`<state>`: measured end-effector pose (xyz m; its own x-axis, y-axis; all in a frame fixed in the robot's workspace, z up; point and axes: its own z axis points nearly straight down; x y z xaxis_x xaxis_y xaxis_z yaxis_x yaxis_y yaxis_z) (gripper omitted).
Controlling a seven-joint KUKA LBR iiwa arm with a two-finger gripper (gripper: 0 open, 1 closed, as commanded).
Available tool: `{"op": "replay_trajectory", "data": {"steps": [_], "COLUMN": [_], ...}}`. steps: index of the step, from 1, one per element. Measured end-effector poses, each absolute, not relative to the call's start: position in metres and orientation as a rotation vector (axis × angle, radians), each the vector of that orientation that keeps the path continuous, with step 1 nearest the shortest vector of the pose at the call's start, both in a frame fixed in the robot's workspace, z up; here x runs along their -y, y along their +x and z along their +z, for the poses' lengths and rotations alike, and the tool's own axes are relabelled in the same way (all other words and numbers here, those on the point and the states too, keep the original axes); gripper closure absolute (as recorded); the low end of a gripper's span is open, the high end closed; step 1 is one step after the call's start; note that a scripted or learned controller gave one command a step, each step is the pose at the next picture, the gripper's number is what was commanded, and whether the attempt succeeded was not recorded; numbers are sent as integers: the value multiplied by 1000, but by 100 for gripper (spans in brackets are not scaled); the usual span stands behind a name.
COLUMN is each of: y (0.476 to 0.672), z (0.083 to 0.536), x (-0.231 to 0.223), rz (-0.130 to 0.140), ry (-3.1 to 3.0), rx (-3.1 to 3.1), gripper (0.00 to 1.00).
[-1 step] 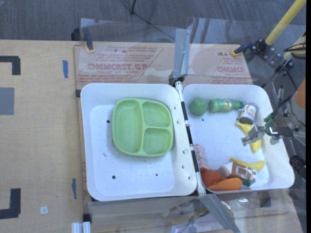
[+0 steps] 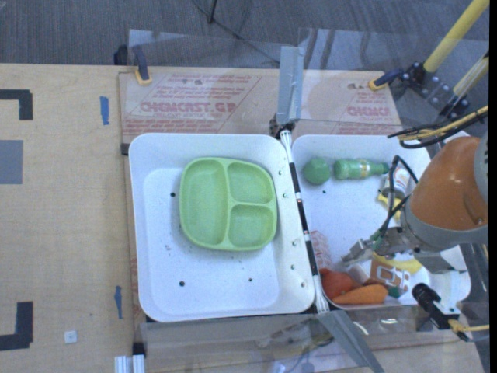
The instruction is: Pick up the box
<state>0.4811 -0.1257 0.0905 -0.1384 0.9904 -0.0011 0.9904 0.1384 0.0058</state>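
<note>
Seen from above: grey KUKA arm (image 2: 454, 196) w/ orange band reaching in from right, low over right bin (image 2: 342, 200), near its front. Gripper (image 2: 380, 247) down among clutter; finger state can't be told. Box (image 2: 388, 274), orange-and-white, lying just below gripper, touching carrot (image 2: 361, 294) & red pepper (image 2: 334, 280) at front wall. Green ball (image 2: 316, 170) & green bottle (image 2: 359, 168) at back of same bin. Left bin (image 2: 155, 231) w/ green divided plate (image 2: 229, 203).
</note>
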Motion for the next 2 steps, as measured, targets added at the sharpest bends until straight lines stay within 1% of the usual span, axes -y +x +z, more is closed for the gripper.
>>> {"op": "replay_trajectory", "data": {"steps": [1,2], "y": [482,509], "z": [89,95], "x": [111,108], "rz": [6,1], "ry": [2122,2198], "rx": [-2299,-2242], "gripper": [0,0]}}
